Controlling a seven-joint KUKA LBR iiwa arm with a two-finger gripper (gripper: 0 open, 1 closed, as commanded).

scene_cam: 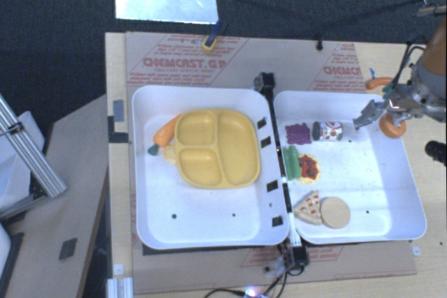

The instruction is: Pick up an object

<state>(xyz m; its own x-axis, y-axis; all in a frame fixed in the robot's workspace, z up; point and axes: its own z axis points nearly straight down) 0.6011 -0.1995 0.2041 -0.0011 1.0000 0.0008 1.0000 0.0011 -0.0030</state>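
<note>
So the gripper point(368, 112) sits at the upper right of the frame, over the right bin point(401, 185), and honestly I cannot tell how it's set. Nothing looks caught in it. Just left of it lies a small can point(327, 130), next to a purple grape bunch point(298, 132). Lower down there's a pizza slice point(307, 208) touching a round cookie point(335, 212). The left bin point(150, 150) has a yellow divided plate point(214, 148) with a carrot point(165, 130) along its left edge.

Robot lab: white bins point(209, 237) on bench point(174, 59), toy food, cables.
</note>
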